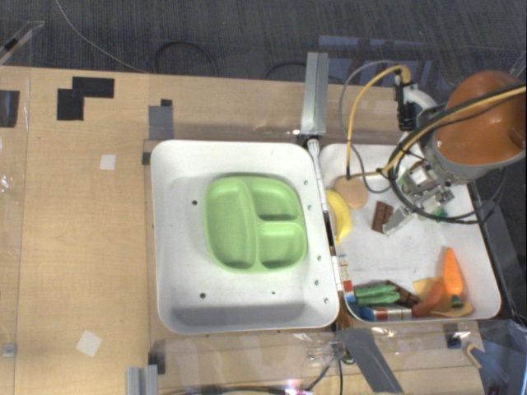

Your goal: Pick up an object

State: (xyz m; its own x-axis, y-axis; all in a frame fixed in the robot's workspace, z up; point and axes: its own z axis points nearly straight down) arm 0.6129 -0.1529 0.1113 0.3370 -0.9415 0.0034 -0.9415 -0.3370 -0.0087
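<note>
My gripper [401, 216] hangs low over the right bin [482, 245], below the orange wrist band, in the bin's upper middle. A small brown block [380, 216] lies just to the left of the gripper tip, very close to it; whether they touch is unclear. Further left, a tan round piece [355, 194] and a yellow banana-like piece [338, 212] rest against the bin's left wall. An orange carrot [451, 271] lies at the lower right. Green, red and blue sticks [384, 296] and a brown piece [428, 303] sit along the front edge.
The left bin [177, 245] holds a green divided plate [254, 222]. A metal divider post [313, 97] stands between the bins at the back. Yellow and black cables [362, 105] loop over the right bin's back edge. Bare white floor lies in the right bin's middle.
</note>
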